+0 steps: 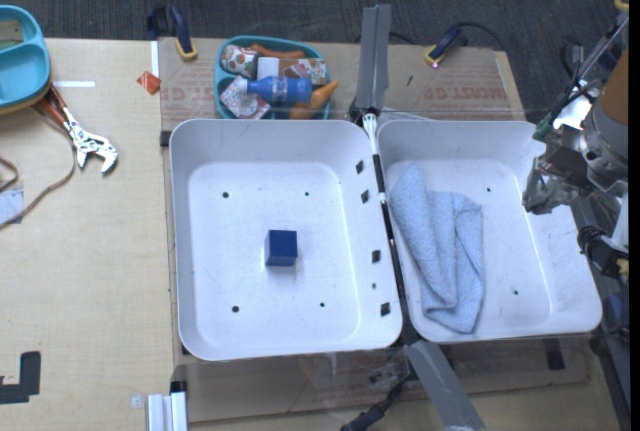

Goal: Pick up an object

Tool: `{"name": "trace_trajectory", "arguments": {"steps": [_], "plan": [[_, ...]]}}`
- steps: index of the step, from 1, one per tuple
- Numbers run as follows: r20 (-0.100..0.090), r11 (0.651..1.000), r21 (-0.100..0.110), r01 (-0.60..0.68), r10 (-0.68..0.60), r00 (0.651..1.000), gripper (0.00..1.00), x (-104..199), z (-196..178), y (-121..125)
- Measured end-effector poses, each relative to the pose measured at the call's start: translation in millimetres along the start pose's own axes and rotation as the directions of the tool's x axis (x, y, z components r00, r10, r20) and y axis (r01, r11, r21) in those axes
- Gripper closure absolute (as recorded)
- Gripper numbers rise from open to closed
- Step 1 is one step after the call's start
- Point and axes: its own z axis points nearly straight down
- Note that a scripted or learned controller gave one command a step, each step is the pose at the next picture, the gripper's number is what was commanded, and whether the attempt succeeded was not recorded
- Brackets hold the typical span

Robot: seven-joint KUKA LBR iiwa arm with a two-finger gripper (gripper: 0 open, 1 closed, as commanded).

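Observation:
A small blue cube (282, 248) lies on the floor of the left white bin (200, 319), a little left of its middle. A crumpled pale blue-grey towel (440, 251) lies along the left side of the right white bin (560, 319). My gripper (541, 191) hangs at the right bin's right side, over its upper right part, well to the right of the towel and far from the cube. Nothing shows between its tips.
A light blue tub (228, 59) of mixed small items stands behind the left bin. A wrench (85, 144) and a turquoise tray (25, 44) lie on the bench at far left. A grey divider bar (373, 49) rises between the bins at the back.

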Motion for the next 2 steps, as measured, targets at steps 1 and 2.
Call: {"name": "trace_trajectory", "arguments": {"steps": [1,2], "plan": [[-0.002,1.000,0.001,-0.031,0.031,1.000,1.00,34.3,139.6,17.4],[-0.002,0.999,0.000,-0.032,0.032,0.999,0.00,34.1,139.1,17.7]]}}
